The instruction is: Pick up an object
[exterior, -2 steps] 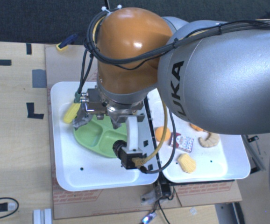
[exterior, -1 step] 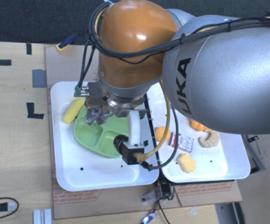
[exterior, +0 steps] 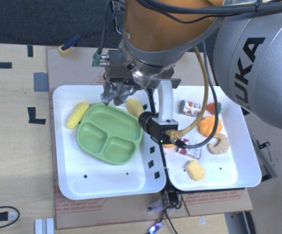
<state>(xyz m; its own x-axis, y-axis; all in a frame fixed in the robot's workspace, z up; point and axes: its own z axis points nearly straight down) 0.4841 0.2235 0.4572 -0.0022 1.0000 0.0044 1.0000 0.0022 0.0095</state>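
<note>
Looming closest to the lens, the grey-and-orange arm (exterior: 180, 13) reaches in from the right and sets its gripper (exterior: 114, 95) low over the far edge of the left bin (exterior: 68, 179), just above the green divided tray's (exterior: 109, 133) far rim; I cannot tell how wide it stands. Yellow corn (exterior: 77, 114) lies left of the tray, touching it. Across in the right bin (exterior: 246, 174) sit an orange (exterior: 208, 126), a small can (exterior: 191, 107) and another corn piece (exterior: 195, 170).

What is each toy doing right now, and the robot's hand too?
green tray: flat, upright, in the left bin
yellow corn: lying beside the tray
small corn piece: lying in the right bin
orange fruit: resting in the right bin
end effector: low over the tray's far edge
</note>
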